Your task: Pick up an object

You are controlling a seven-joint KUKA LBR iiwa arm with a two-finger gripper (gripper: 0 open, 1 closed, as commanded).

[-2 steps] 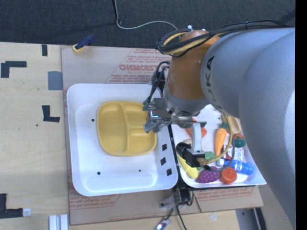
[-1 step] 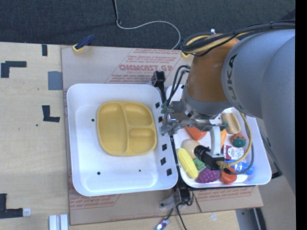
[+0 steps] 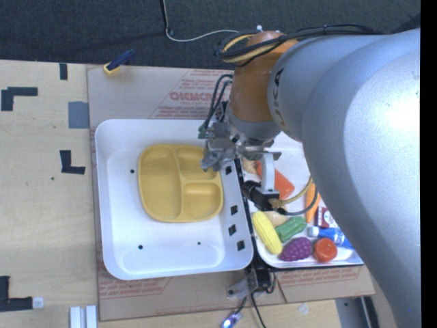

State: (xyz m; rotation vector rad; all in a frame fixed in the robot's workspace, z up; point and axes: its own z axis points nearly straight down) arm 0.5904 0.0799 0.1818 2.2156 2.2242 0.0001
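Observation:
My gripper (image 3: 218,156) hangs over the divider between the two bins, at the upper right edge of a yellow divided plate (image 3: 179,183) that lies in the left bin (image 3: 113,203). The grey arm with its orange band (image 3: 252,87) covers much of the right bin (image 3: 345,257). In the part of that bin that shows lie toy foods: a yellow corn cob (image 3: 266,229), a green vegetable (image 3: 292,227), purple grapes (image 3: 295,249), a red tomato (image 3: 325,250) and an orange piece (image 3: 280,182). Nothing shows between the fingers from this angle.
Black clips (image 3: 232,221) sit on the wall between the bins. A cable (image 3: 249,289) trails off the front edge of the bench. A yellow and blue clamp (image 3: 118,61) lies at the back left, on the cardboard (image 3: 184,94) under the bins.

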